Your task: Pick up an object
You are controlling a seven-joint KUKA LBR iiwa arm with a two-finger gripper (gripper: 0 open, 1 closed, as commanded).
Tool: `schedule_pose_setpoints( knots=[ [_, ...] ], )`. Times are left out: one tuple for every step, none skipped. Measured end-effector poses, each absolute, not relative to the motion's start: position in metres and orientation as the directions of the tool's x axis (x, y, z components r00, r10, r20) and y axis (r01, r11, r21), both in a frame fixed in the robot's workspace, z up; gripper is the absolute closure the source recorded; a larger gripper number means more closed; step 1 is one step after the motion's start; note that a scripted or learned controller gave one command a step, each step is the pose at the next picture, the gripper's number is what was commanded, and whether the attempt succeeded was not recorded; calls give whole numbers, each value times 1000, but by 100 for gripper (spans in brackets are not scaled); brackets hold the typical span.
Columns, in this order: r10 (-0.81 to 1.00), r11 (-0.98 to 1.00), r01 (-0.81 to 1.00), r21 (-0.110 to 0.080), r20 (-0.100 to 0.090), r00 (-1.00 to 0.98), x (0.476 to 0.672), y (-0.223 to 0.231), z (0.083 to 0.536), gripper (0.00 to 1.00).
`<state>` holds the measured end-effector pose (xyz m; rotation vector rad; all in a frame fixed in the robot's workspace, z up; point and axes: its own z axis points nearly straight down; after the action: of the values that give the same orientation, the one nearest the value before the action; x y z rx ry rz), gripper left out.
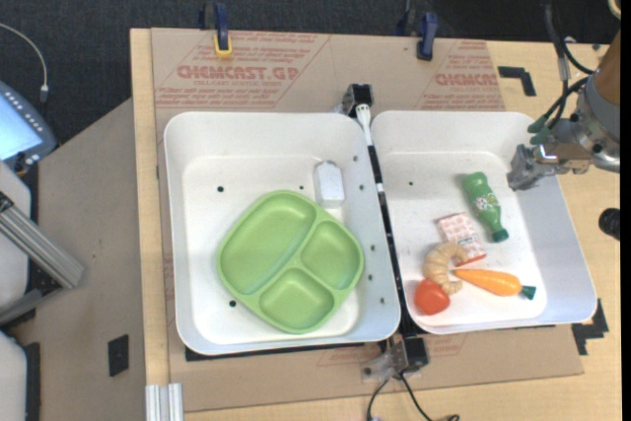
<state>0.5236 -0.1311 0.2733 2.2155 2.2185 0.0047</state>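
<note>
Seen from above at a slant: two shallow white bins of smooth, glossy plastic with rounded corners, side by side on a flat brown cardboard sheet over the table (99, 242). In the left bin (187, 212), a pale green divided plate (290, 260), matte, rounded-square, split into three compartments, tilted slightly askew toward the bin's near side. Just beyond its far edge, a small white rounded block (329, 182), smooth, apart from the plate or barely touching it; could not tell which. In the right bin (562, 251), a green toy bottle (485, 204), slim and glossy, lying on its side near the middle. Nearer the camera, a small flat packet with red and white print (459, 232), a curved tan croissant-like piece (444, 264), a round red tomato-like ball (432, 298) touching it, and an orange carrot (490, 282) with a dark green tip, tapered and lying flat. Over the right bin's far right edge, the hand (525, 166), grey metal, near the bottle but apart from it, nothing seen between its parts; whether spread or pressed together, could not tell.
</note>
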Motion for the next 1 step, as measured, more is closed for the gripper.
schedule_pose_setpoints(
  knots=[
    [1000, 6, 1000, -2, 3, -6, 526, -78, 258, 100]
  ],
)
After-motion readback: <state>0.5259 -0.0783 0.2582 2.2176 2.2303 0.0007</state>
